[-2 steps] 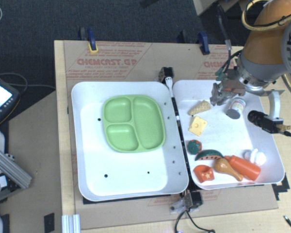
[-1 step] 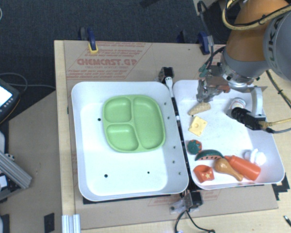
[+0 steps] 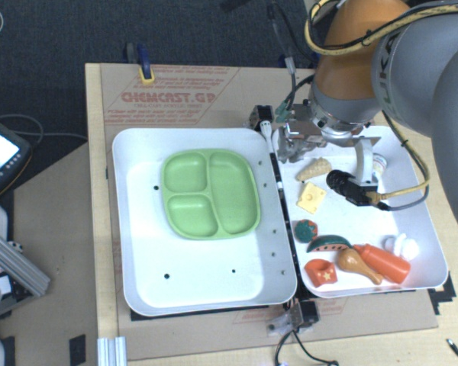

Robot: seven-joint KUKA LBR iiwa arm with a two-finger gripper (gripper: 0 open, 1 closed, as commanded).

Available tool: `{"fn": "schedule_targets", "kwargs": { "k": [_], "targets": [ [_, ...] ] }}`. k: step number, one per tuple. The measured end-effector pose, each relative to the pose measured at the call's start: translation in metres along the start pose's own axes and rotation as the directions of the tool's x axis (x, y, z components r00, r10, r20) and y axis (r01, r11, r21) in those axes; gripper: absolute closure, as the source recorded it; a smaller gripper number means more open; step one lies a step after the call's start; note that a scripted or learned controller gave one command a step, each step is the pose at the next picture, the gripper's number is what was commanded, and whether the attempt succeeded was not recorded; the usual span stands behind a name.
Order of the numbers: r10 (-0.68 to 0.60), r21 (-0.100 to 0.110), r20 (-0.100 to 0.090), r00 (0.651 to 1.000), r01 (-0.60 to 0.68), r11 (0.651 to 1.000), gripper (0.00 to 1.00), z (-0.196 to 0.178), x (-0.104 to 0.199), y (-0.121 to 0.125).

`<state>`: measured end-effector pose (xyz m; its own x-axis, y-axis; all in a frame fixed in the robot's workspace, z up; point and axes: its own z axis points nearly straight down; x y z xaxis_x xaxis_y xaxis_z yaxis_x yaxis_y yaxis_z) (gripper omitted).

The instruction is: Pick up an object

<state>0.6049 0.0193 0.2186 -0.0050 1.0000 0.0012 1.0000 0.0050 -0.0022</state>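
Two white bins are seen side by side on the desk [image 3: 99, 204]: the left bin [image 3: 137, 280] carries a green divided plate [image 3: 211, 193], and the right bin [image 3: 431, 261] carries the small toy foods. The gripper [image 3: 294, 145] is placed low over the upper left corner of the right bin, close to the wall between the bins. Whether its fingers are apart or together cannot be told, because the metal parts are mixed with cables there, and nothing is seen between them. The nearest things are a pale bread-like piece [image 3: 314, 169] just beside the gripper and a yellow cheese slice [image 3: 311, 198] a little lower. A group of a drumstick [image 3: 356, 263], a carrot [image 3: 385, 261] and a red piece [image 3: 320, 272] is lying at the near end. For a good grasp, it is judged that the gripper should be centred over the pale piece and lowered straight. The bin wall should be avoided, since a finger could be caught on it.
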Motion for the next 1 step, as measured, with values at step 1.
{"fn": "schedule_targets", "kwargs": {
  "k": [1],
  "targets": [
    [-0.001, -0.004, -0.001, 1.000, 0.001, 1.000, 1.00, 0.0011, 0.0579, 0.0027]
  ]
}}
